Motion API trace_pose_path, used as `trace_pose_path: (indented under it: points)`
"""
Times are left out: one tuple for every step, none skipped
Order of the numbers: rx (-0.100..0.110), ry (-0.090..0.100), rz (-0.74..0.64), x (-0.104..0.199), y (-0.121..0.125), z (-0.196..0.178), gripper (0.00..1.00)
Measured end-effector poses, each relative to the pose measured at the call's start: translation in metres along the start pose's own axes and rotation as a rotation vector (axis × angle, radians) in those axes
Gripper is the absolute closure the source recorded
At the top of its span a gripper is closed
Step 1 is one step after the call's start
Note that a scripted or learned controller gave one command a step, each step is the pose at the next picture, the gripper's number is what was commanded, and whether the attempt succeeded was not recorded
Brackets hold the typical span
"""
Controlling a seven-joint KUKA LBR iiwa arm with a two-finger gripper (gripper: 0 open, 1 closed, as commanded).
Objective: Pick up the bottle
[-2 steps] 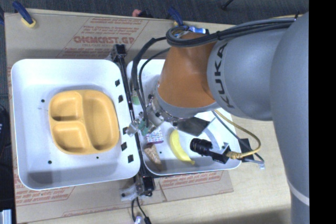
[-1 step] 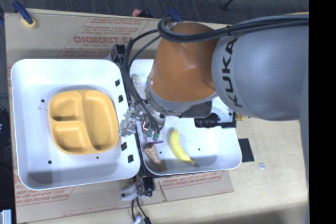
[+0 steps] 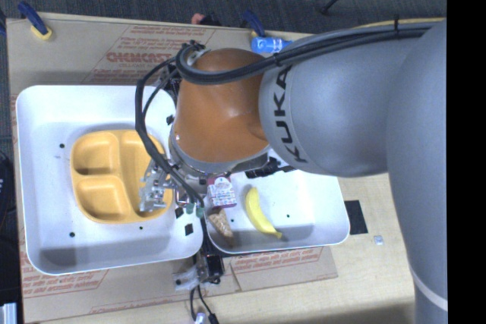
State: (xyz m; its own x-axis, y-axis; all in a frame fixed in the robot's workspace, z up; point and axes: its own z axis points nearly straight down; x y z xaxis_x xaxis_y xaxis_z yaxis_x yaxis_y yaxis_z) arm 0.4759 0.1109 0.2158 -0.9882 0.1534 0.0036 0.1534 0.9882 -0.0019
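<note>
Yellow tray (image 3: 106,174) is lying just beside the gripper (image 3: 154,190). Jaw state: cannot tell. Bottle (image 3: 267,45) is sitting well apart, not yet picked.

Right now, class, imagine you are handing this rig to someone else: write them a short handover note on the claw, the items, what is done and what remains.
Claw: low over the left bin, at the right edge of the yellow divided tray; whether it is open or shut cannot be told, and nothing is seen in it.
Items: banana lies in the right bin, with a small red-and-white packet and a brownish item beside it. The arm covers much of that bin; I cannot pick out the bottle with certainty.
Done: no pickup visible.
Left: find the bottle, grasp it, lift it.
</note>
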Motion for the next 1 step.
trace_pose_path:
  points:
    - [0.0,-0.005,-0.229,-0.0111,-0.0651,-0.0121,1.0]
